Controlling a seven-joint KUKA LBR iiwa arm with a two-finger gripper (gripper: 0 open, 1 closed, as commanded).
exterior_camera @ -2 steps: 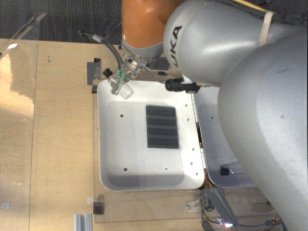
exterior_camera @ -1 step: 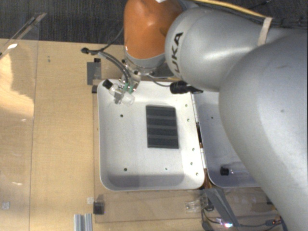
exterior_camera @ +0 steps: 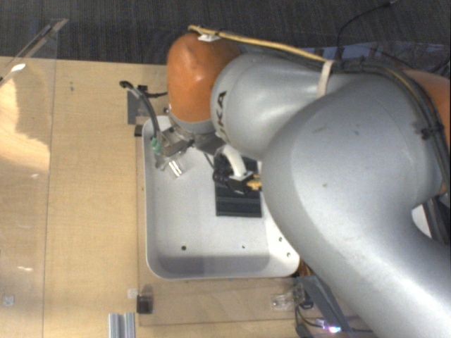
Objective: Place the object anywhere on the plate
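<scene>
A pale wooden bench [exterior_camera: 77,210] is taking up the left and lower parts of the camera view. A dark carpeted floor [exterior_camera: 106,5] is running across the top behind it, and a clear panel [exterior_camera: 28,118] is lying over the bench's left side, catching a bright reflection near the left edge. One shallow white bin [exterior_camera: 204,255] is sitting on the bench with its rounded near-left corner in plain sight; two small dark dots are showing on its floor, and its right side is passing under the arm. A small black block [exterior_camera: 144,303] is resting on the bench just off that near-left corner, with a ribbed metal piece [exterior_camera: 121,324] near it at the bottom edge. A black bracket [exterior_camera: 134,108] is standing at the bin's far-left corner, and a dark hose [exterior_camera: 146,115] is curving down from it.

The grey arm [exterior_camera: 338,189] is reaching in from the right and covering much of the bench; its orange band [exterior_camera: 192,72] is sitting above the wrist. The gripper [exterior_camera: 171,165] is hanging over the bin's far-left corner, just beside the left wall. Whether it is open or closed I cannot tell, nor whether it is touching the bin floor or gripping anything. Where the object and the plate are lying I cannot tell either, with the arm hiding so much of the bench.
</scene>
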